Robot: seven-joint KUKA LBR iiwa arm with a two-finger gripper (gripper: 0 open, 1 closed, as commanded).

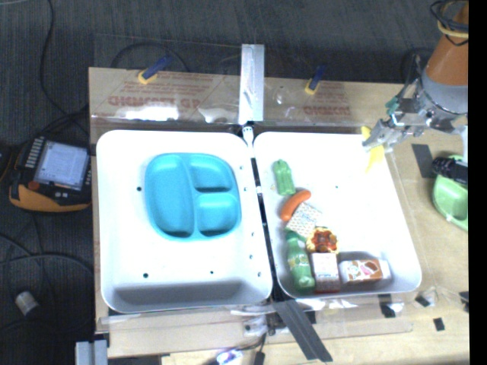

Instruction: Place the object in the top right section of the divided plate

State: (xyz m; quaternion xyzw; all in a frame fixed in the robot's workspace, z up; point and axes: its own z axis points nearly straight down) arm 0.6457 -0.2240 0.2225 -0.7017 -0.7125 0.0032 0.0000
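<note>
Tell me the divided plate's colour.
Light blue; the divided plate sits in the left bin, seen clearly in the camera view.

Wooden bench [426, 226] stands on dark carpet [46, 44].

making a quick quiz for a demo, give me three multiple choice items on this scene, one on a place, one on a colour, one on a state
1. Where does the plate lie?
A. in the left bin
B. in the right bin
C. on the bench outside the bins

2. What colour is the plate?
A. red
B. blue
C. yellow

3. How are the plate's sections?
A. all bare
B. one holds the carrot
C. one holds the bottle

Answers:
1 A, the plate sits in the left bin, while the food items lie in the right bin.
2 B, it is light blue against the white bin.
3 A, no item lies in it; the carrot and the bottle are in the right bin, and the pincer is at that bin's far right corner.
</note>
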